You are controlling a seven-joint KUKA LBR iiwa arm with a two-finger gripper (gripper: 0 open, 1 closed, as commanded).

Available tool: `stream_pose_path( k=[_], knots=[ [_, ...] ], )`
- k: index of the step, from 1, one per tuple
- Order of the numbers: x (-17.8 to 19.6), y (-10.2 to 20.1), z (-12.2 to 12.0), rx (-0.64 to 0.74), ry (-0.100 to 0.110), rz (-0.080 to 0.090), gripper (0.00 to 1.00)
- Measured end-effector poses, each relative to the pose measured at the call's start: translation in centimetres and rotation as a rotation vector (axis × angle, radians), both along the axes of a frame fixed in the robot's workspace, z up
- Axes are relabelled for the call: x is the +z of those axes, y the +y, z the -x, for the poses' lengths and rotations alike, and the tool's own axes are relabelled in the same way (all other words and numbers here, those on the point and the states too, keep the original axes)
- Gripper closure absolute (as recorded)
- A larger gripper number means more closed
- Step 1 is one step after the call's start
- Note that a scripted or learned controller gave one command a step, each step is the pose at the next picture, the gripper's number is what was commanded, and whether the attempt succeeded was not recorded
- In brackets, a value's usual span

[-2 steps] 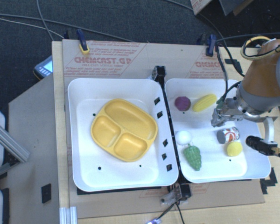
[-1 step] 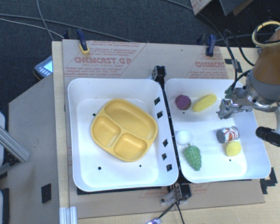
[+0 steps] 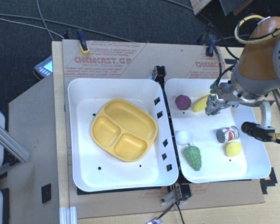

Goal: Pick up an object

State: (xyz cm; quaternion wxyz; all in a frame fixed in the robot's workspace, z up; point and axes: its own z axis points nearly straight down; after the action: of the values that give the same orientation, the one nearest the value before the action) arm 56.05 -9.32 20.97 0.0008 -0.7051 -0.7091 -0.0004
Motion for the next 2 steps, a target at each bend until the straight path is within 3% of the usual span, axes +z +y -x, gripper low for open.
stream_pose_path(
  k=[2],
  knots=[
    [-0.2,11.0,-2.2,0.001,0.001,0.0,1.0]
  ],
)
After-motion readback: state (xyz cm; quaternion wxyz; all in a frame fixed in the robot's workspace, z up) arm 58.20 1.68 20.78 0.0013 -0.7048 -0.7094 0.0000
